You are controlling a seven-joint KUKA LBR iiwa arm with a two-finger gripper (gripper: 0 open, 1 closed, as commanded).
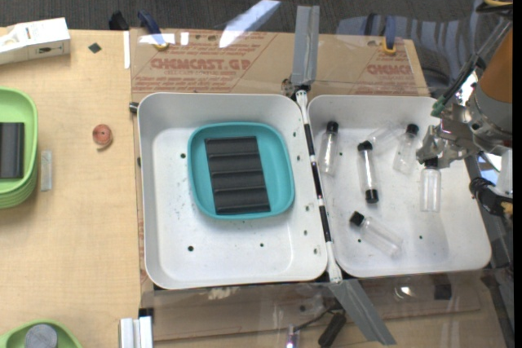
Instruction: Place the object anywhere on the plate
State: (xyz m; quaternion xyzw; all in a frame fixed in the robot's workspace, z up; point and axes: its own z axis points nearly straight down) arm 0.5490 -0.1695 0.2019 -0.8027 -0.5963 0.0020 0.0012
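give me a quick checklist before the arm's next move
1. Plate sits in the left bin: ok.
2. Room on the plate: not ok, a dark ridged block covers most of its middle.
3. Vials to pick lie in the right bin, one well apart from the rest: ok.
4. Gripper is over the right bin, near a vial: ok.
5. Vial between the fingers: cannot tell.
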